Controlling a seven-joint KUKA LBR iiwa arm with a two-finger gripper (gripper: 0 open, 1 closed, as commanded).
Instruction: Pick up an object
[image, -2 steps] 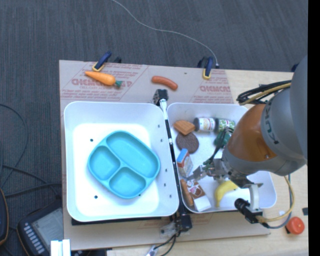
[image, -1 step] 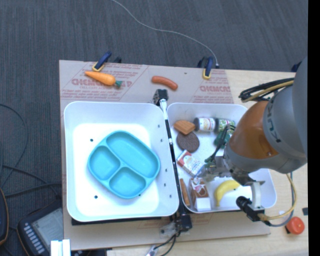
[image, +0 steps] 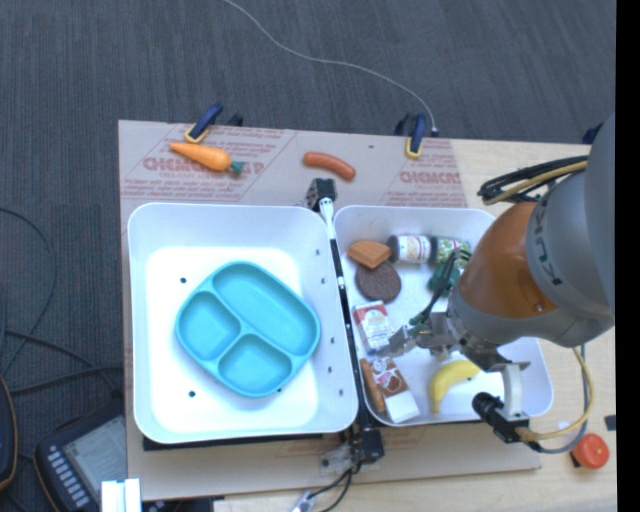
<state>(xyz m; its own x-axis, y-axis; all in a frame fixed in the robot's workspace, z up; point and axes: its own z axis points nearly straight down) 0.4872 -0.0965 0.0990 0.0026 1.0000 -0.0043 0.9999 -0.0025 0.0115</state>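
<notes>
My arm (image: 540, 270), grey with its orange band, enters from the right and covers the upper right part of the right bin (image: 545, 395). The left bin (image: 150, 330) sits beside it and carries a blue divided plate (image: 248, 328) with three compartments. My claw (image: 412, 336) is down inside the right bin, near its centre; whether it is spread or closed cannot be read from this angle, and no item is visibly between its tips. The candidate items lie around it as follows. The banana (image: 452, 380) lies just below and to the right of the claw, close but apart. A red-and-white packet (image: 372, 324) lies just to the claw's left. A dark round cookie (image: 379, 283) lies above and left, with a brown bread slice (image: 369, 254) overlapping its upper edge. A small bottle (image: 420, 248) lies on its side near the bin's upper wall. A brown wrapped packet (image: 388, 386) lies below and left. Outside the bins, on the cardboard, rest a toy carrot (image: 204, 157) and a sausage (image: 329, 165).
</notes>
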